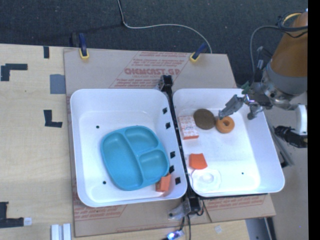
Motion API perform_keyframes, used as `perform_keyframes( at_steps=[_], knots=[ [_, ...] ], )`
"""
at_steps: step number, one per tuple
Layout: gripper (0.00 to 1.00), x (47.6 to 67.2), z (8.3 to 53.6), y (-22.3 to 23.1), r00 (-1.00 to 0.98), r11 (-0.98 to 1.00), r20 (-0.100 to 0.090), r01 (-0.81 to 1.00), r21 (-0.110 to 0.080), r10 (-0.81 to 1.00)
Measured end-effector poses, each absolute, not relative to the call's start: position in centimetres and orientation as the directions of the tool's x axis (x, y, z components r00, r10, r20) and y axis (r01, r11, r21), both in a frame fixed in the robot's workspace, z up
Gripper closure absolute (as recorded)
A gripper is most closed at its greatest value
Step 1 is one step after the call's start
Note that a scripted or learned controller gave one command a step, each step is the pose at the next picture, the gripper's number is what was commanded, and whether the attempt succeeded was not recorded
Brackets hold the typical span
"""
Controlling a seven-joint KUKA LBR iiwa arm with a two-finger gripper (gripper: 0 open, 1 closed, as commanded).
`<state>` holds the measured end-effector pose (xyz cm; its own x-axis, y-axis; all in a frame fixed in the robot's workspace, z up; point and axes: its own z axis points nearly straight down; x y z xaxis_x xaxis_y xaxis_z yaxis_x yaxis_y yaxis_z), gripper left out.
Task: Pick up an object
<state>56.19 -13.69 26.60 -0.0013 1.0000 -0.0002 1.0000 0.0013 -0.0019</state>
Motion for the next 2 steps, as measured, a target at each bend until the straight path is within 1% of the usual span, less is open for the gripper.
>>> perform_keyframes(
  at_steps=[1, 2],
  knots=[
    [0.0, 55.6, 21.3, -14.6, 0.0, 0.0, 0.0, 1.0, -0.007, 1.0],
    [0.0, 55.5, 16.4, -13.6, -0.001, 0.001, 0.001, 1.0, -0.007, 1.0]
  ],
)
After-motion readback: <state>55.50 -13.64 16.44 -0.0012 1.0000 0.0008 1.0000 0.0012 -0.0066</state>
